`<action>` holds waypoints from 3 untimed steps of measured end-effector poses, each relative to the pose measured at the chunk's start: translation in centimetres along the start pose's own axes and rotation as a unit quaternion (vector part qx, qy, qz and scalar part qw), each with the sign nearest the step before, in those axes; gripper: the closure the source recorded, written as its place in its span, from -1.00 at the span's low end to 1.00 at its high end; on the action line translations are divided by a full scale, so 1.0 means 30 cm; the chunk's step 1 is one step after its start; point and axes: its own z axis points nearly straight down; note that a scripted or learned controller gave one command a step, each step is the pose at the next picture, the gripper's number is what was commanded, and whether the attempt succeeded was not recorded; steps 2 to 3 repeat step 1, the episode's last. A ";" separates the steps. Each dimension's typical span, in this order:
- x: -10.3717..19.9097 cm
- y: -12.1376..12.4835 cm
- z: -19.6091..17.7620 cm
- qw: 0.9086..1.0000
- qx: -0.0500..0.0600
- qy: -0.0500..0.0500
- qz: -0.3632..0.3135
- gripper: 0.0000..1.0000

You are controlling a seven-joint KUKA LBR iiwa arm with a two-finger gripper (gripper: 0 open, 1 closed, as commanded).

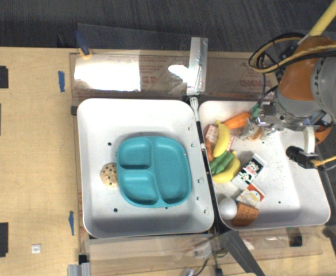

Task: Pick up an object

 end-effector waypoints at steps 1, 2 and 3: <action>0.333 0.040 -0.306 1.000 -0.003 0.002 -0.015 1.00; 0.333 0.040 -0.306 1.000 -0.003 0.002 -0.015 1.00; 0.333 0.040 -0.306 1.000 -0.003 0.002 -0.015 1.00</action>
